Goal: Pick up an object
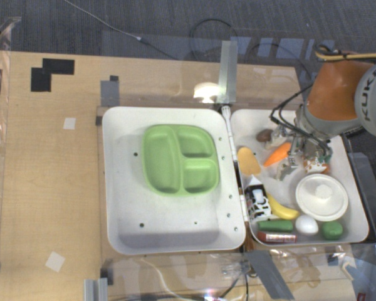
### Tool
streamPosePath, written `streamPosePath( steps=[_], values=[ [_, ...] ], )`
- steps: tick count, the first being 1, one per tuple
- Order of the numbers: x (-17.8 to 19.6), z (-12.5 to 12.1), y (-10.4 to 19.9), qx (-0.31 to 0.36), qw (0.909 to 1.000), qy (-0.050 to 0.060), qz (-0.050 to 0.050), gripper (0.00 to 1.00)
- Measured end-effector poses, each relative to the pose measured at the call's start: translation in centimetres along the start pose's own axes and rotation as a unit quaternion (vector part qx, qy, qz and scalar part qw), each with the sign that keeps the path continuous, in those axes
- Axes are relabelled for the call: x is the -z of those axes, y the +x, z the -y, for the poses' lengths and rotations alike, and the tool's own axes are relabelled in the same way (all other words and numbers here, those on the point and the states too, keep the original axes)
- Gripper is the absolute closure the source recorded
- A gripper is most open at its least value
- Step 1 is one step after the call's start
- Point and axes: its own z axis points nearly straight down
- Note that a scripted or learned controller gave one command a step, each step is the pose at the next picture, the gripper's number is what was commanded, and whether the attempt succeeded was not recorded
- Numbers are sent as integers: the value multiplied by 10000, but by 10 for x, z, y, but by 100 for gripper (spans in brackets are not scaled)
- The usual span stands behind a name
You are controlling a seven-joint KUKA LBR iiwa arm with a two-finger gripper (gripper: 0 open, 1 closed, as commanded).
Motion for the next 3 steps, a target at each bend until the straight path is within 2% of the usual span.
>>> streamPosePath(
  steps=[1, 2, 3],
  values=[
    [0, -35, -4, 174, 9998, 16, -30, 0],
    [1, -51, 25, -404, 9991, 8, 102, 0],
    [2, -49, 61, -985, 9951, 16, 129, 0]
  ],
)
